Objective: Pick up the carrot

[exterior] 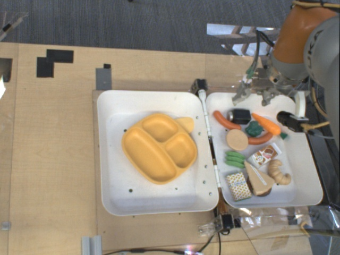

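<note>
Because the tool (252,95) hangs over the far edge of the right bin (304,161), the carrot (267,124) lies just on its near side and slightly to the right, so the coming move is judged to be a short advance toward the near side followed by a descent. The tool's two prongs appear spread apart with nothing between them. The carrot rests in the far part of the right bin, with its long axis running on a slant from far-left to near-right. A closure across that slant, not along it, would suit the grasp, which may call for a turn of the wrist. Neighbours crowd the target: a dark green piece (255,128) touches its near-left flank, a red sausage (226,120) curves beneath it on the near side, and a small black block (240,115) sits just to its left. The counter (53,169) carries both bins.
</note>
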You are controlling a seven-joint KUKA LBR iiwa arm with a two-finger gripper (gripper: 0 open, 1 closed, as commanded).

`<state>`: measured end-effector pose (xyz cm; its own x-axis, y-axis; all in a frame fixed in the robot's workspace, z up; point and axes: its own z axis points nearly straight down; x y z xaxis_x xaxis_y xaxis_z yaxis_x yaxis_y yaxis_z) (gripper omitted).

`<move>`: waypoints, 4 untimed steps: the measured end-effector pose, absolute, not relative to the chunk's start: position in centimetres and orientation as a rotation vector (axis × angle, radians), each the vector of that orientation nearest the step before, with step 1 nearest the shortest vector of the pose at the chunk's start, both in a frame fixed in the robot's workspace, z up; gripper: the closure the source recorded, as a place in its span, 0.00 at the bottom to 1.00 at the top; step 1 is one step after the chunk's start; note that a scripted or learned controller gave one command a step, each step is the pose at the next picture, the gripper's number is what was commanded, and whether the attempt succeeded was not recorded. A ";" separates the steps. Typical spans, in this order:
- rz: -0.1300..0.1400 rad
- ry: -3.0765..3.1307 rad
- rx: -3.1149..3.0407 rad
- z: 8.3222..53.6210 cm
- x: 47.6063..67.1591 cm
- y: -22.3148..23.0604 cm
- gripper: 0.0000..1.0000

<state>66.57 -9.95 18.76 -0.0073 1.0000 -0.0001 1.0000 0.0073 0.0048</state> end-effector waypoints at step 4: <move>0.049 2.218 2.171 10.8 62.9 -20.2 0.00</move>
<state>62.87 -20.24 10.80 -0.0214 0.9998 -0.0046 0.9986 0.0216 0.0488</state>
